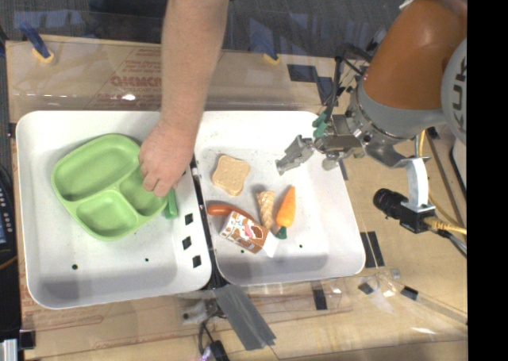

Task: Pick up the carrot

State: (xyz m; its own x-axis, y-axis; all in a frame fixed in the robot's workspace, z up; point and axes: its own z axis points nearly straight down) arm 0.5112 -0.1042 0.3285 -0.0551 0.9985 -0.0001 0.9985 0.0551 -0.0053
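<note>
Looking down on the bench [413, 304], a pale wood-coloured top with strips of dark tape stuck here and there, and two shallow white bins sit side by side on it. Behind them lies a sheet of clear plastic over cardboard with red print, and past that a dark grey carpeted floor.

In the right bin [333, 252] the carrot [286, 205] lies near the middle, orange, tipped nearly upright in the view with its green end pointing down. Just beside it on the left is a tan pastry-like piece [266, 207], touching or almost so. Below and left sits a small brown-and-white carton [246, 234], with a red sausage [222, 210] along its upper edge. A slice of toast [230, 174] rests higher up, apart from the rest.

The gripper [292, 156] hangs over the bin's upper right area, above and clear of the carrot, fingers set narrow and nothing between them. The arm's orange band [413, 46] bulks large at the right.

In the left bin [48, 272] a green divided plate [99, 185] lies at a slant, and a person's hand [167, 163] reaches down from the top, resting on the plate's right edge.
</note>
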